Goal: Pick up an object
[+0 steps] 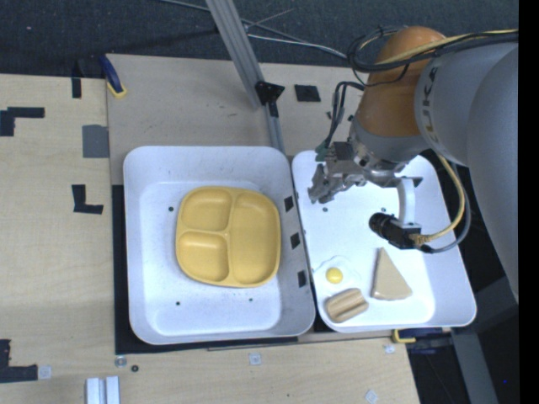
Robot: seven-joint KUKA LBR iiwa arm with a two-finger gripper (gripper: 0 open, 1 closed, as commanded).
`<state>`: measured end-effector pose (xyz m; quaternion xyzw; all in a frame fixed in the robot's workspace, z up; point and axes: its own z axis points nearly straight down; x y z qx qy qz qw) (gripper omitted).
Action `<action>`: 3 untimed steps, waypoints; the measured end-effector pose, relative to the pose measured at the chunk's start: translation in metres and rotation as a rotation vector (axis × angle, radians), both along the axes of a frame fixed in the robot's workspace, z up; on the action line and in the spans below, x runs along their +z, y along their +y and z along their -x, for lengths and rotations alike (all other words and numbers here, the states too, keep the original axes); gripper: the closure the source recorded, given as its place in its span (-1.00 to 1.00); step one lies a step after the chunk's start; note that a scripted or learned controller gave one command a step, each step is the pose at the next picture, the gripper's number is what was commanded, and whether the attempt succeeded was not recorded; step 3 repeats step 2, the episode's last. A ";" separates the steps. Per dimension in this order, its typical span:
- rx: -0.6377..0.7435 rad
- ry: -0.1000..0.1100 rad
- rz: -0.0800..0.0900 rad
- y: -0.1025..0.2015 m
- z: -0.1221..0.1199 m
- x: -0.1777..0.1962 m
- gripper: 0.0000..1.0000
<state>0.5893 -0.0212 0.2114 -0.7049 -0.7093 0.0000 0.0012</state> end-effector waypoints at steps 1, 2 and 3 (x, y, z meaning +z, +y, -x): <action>0.000 0.001 0.001 0.061 0.002 -0.003 1.00; 0.001 0.000 0.000 0.121 0.007 -0.003 1.00; 0.001 0.000 0.000 0.121 0.007 -0.003 1.00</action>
